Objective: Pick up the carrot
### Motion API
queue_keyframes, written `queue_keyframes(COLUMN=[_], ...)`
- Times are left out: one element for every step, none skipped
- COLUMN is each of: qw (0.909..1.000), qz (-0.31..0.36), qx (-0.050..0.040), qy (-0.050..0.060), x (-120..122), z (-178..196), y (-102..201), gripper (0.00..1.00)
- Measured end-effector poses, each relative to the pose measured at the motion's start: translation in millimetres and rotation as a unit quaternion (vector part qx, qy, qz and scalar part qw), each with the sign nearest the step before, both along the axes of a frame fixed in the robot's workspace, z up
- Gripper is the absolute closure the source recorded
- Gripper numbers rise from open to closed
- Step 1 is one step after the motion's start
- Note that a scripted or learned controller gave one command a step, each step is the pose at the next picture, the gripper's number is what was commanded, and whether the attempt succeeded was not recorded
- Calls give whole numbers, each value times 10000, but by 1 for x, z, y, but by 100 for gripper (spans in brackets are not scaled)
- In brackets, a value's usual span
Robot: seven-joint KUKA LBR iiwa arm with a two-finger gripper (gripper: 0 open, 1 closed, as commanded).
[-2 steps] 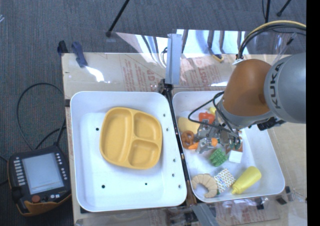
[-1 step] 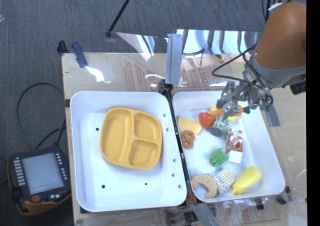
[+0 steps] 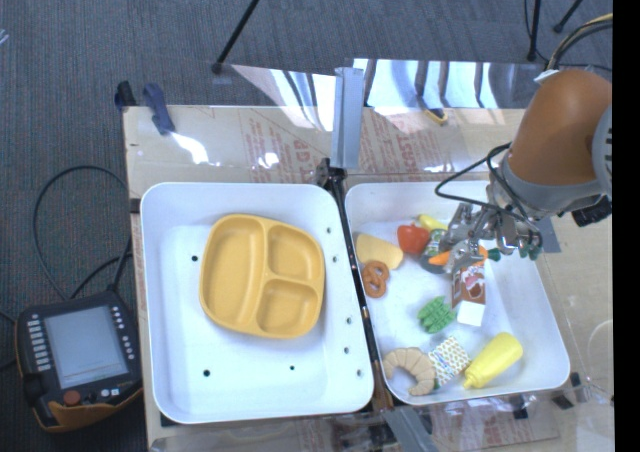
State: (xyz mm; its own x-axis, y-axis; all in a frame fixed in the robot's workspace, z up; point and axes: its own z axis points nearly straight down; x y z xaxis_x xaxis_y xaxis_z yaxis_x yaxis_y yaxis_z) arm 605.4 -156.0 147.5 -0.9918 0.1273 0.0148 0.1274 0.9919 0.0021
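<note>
The grey arm with the orange band (image 3: 565, 140) reaches in from the right, over the right one of the 2 white bins (image 3: 530, 285). Its gripper (image 3: 472, 238) hangs low over the far part of that bin. The gripper is a dark jumble of parts and wires here, so I cannot tell if it is squeezing or let go.

The carrot (image 3: 441, 258) is a small orange strip in the right bin. It lies just to the left of the gripper tip and a bit nearer the camera, very close to it. I cannot tell if the gripper touches it. Part of the carrot is hidden under the gripper.

A red tomato (image 3: 412, 238) sits just left of the gripper, next to the carrot. A small yellow piece (image 3: 432, 223) pokes out just behind the tomato. Farther left of the gripper are a yellow cheese wedge (image 3: 378, 250) and a brown pretzel (image 3: 376, 278).

Right below the gripper, toward the camera, stands a little brown and white carton (image 3: 469, 290). A green leafy toy (image 3: 436, 315) is beside it. Well in front of the gripper, at the near end of the bin, lie a croissant (image 3: 411, 370), a small checked packet (image 3: 450, 355) and a yellow bottle (image 3: 492, 360).

Far to the left of the gripper, the left bin (image 3: 170, 340) holds 1 yellow plate (image 3: 262, 276) with 3 sections.
</note>
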Motion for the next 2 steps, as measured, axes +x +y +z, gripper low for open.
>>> queue_keyframes(qw=[10000, 9999], qz=[20, -84], qx=[-1, -14], qy=[-64, -98], x=[5, 25], z=[15, -26], y=[2, -1], gripper=[100, 100])
